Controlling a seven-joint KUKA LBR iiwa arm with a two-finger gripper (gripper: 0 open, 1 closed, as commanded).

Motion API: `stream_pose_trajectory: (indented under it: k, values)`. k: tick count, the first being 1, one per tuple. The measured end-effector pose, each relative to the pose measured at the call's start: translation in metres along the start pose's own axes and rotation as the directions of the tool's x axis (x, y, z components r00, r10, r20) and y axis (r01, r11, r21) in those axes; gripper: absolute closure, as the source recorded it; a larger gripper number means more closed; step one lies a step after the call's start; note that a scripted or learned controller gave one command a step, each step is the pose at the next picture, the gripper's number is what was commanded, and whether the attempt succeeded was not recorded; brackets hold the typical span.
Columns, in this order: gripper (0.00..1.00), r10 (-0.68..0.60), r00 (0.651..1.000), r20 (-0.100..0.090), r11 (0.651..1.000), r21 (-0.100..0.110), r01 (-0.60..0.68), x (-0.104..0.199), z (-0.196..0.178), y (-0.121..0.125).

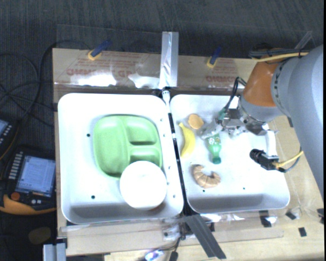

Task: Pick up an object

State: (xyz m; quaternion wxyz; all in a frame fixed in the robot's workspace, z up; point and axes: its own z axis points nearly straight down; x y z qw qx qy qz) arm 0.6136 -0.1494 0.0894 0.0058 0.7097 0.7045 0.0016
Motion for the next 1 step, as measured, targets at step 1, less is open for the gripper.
stream_pose_trajectory:
  k: [1]
  values:
    - [1.0,-0.002,1.0,0.001,1.0,-0.001,0.002,0.0002,-0.0109,0.0011]
